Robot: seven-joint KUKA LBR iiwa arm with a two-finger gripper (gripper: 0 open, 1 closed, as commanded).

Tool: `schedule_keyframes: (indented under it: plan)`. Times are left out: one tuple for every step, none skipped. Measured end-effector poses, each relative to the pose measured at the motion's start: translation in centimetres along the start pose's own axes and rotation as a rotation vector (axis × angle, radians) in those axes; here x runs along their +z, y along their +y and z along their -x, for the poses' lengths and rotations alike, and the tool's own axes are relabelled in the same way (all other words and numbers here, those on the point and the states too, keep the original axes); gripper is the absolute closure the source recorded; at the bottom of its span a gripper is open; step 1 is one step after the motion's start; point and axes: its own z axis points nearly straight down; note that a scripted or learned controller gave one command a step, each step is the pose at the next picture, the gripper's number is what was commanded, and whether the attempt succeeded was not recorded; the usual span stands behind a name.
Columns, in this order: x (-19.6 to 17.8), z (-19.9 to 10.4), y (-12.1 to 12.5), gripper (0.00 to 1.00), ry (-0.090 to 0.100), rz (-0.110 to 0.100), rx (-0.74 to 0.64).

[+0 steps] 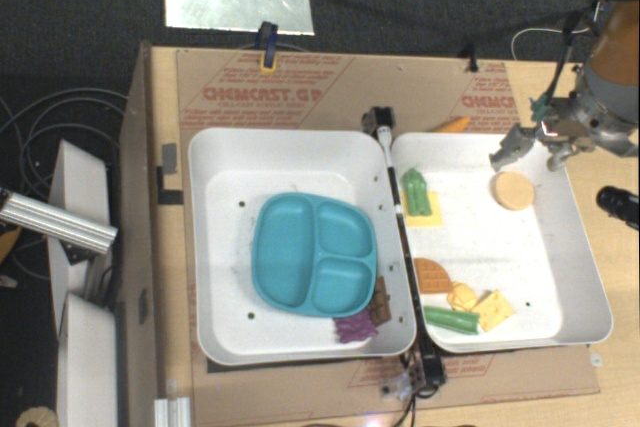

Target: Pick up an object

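Note:
My gripper hangs over the back right corner of the right bin, open, with nothing between its fingers. Just below and in front of it a round tan disc lies on the bin floor. A green piece rests on a yellow square at the bin's left wall. Near the front lie a brown half-round, yellow bits and a green pod.
The left bin holds a blue divided plate, with a purple lump and a brown piece at its front right corner. An orange piece lies on the cardboard behind the right bin. Cables run at the far right.

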Motion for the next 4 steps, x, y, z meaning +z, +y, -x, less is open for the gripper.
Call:
schedule_keyframes:
  plan:
    - [15.3, 2.1, 0.2, 0.0, 0.002, -0.012, 0.003]
    - [18.0, 6.9, 3.5, 0.0, -0.002, 0.002, 0.004]
    - [15.4, 3.8, 8.7, 0.0, -0.001, 0.008, -0.005]
    - [16.7, 7.8, 5.2, 0.0, -0.001, -0.002, 0.005]
